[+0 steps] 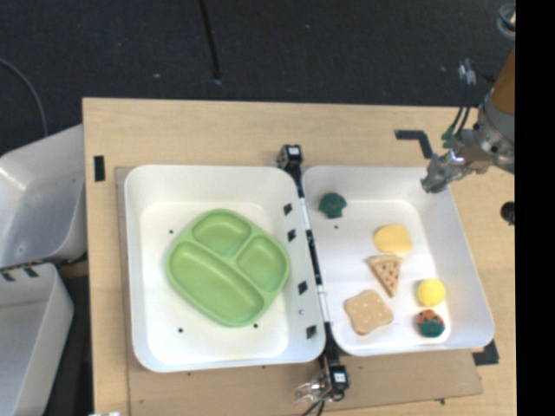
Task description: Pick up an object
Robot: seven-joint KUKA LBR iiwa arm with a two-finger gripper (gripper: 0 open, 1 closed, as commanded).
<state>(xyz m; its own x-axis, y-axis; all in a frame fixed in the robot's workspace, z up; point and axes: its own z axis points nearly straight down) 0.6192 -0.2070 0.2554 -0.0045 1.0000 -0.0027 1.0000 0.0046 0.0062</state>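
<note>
The right white bin holds several toy foods: a dark green broccoli piece, a yellow lump, a pizza slice, a piece of toast, a yellow ball and a red-and-green piece. My gripper hangs at the bin's far right corner, above its rim, apart from all the foods. Nothing shows between its fingers.
The left white bin holds a green divided plate. A black divider with clips runs between the bins. The wooden bench surrounds both bins. A white box stands off the bench's left edge.
</note>
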